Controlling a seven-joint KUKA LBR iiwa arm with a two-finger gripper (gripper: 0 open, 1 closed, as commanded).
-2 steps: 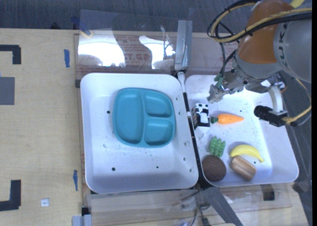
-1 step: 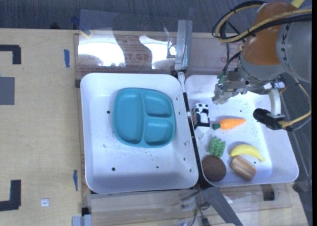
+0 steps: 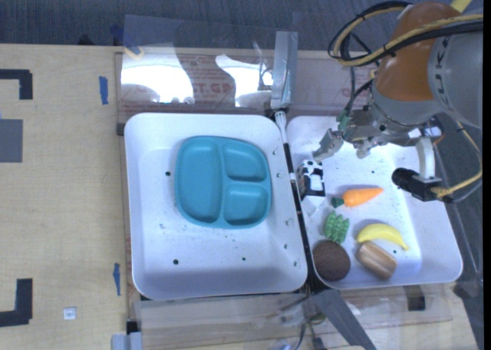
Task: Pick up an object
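Lying loose in the right bin [image 3: 441,252], the toy carrot [image 3: 360,196], banana [image 3: 382,235] and broccoli [image 3: 335,227] sit clustered within easy reach. The gripper [image 3: 331,143] hovers above the bin's far end, jaws apart and empty, apparently ready to descend.

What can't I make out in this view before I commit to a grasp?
- Gripper: its finger state is unreadable in the camera view; wrist hardware and glare on the right bin blur it.
- Black-and-white toy: too small to identify.
- Brown round object: its near side is hidden behind the bin rim.
- Arm: cut off by the right edge.
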